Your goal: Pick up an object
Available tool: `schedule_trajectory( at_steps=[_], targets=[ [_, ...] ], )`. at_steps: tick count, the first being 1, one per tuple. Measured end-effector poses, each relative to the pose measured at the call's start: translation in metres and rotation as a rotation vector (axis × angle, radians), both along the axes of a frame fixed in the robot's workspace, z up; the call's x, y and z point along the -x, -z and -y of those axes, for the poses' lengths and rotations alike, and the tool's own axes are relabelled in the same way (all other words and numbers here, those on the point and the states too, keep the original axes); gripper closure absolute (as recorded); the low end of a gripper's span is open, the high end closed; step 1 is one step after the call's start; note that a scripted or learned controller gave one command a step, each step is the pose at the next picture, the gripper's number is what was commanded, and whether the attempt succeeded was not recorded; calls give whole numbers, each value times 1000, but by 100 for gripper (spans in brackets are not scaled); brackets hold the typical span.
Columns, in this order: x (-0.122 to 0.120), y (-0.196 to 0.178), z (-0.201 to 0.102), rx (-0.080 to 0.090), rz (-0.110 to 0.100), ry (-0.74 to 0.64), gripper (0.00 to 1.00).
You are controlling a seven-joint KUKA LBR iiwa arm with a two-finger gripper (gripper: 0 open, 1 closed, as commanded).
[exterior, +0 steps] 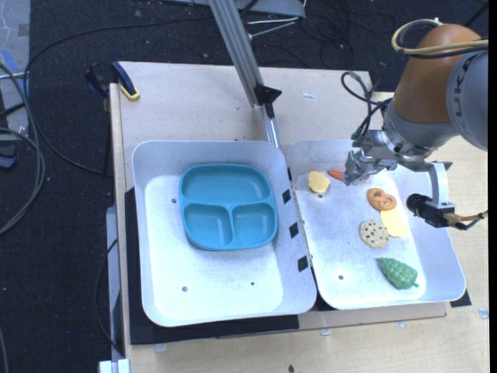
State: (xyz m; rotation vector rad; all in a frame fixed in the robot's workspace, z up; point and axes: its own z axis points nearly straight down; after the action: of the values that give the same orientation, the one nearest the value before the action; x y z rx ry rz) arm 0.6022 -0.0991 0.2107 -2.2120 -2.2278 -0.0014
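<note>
Hand (356, 169) hovering right of centre, over right bin (435, 286), beside orange piece (335, 175); finger spread: cannot tell. You are aiming there: be centring over piece, descending straight, avoiding yellow item (318, 182) just left.

Both white bins, the left bin (155, 286) and the right bin (435, 282), are looking like matt, faintly speckled plastic, while the blue divided tray (229, 207) is showing smooth plastic with a soft sheen. The bench top (186, 103) is appearing as pale, matt wood, and the slanted pole (233, 29) is reading as brushed metal. The arm's orange band (431, 72) is shining glossy and smooth.
</note>
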Motion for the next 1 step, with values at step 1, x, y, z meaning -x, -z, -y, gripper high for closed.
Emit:
schedule_trajectory(
  at_steps=[1],
  targets=[
    [-2,3,-48,0,0,0,100]
  ],
)
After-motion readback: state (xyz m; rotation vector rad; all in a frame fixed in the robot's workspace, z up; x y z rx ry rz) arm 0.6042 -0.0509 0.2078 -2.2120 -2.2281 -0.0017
